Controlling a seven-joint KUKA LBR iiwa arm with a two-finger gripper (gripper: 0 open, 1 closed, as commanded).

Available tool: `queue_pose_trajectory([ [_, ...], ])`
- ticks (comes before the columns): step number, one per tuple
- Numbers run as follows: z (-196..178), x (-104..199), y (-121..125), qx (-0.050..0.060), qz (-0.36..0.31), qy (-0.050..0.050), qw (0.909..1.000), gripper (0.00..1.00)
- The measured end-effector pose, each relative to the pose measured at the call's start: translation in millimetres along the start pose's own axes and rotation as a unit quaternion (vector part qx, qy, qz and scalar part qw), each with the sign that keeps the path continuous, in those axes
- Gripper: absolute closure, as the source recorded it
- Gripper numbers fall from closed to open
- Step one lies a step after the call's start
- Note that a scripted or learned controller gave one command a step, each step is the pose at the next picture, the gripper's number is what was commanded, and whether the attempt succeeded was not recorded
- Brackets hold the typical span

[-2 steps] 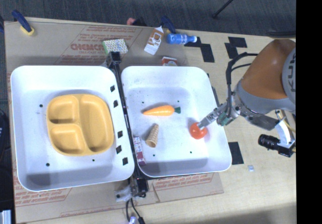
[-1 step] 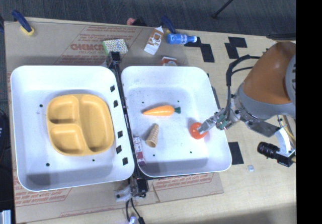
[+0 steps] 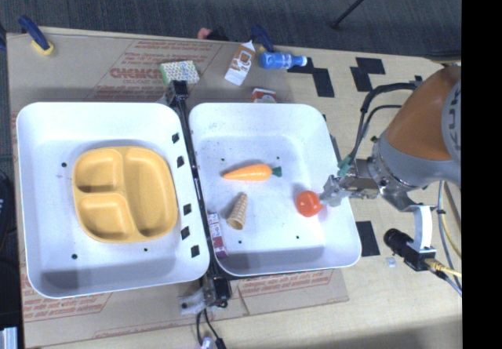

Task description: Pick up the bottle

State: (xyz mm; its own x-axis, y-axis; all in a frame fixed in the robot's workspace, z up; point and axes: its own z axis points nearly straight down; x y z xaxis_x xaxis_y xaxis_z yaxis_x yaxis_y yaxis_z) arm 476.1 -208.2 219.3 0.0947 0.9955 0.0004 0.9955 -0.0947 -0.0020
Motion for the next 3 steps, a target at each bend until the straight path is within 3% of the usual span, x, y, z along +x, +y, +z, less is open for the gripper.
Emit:
queue_pose_trajectory([
  [1,-9,5,0,0.000,0.147,0.000,0.9892,1.00],
  [2,-19,35,-3,0.000,0.266,0.000,0.9640,1.00],
  [3,-1,36,-4,0.003,0.422,0.001,0.9064,1.00],
])
